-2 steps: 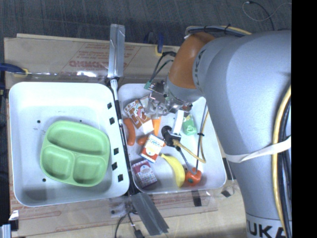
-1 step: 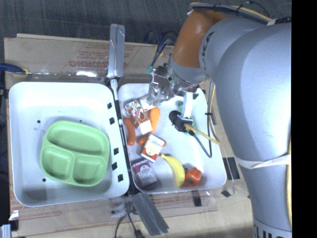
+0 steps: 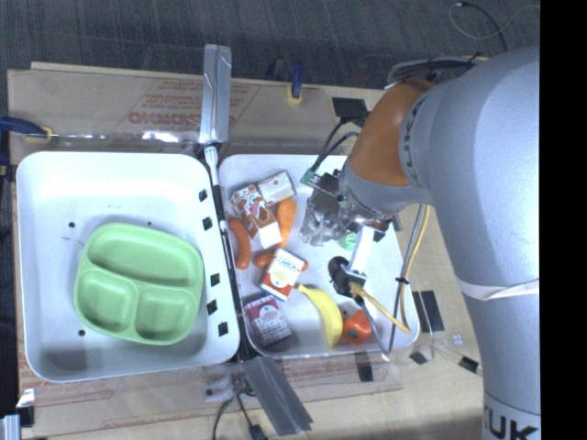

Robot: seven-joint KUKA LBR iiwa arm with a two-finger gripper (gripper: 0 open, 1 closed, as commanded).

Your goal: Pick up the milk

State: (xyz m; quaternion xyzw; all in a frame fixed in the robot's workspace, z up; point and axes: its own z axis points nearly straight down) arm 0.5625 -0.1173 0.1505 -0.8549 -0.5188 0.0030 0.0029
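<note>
The gripper (image 3: 323, 223) is hovering over the right bin (image 3: 404, 324); whether it is holding anything cannot be told. The milk (image 3: 283, 274) — a small white carton with orange and yellow print — is lying tilted near the bin's middle, touching the banana (image 3: 323, 311), beside a carrot (image 3: 240, 242). A green tray (image 3: 138, 282) is sitting in the left bin (image 3: 55, 200).

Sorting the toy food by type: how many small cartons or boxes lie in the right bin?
3: one at the back-left, one mid-bin, one by the front wall. The arm may hide more.
</note>
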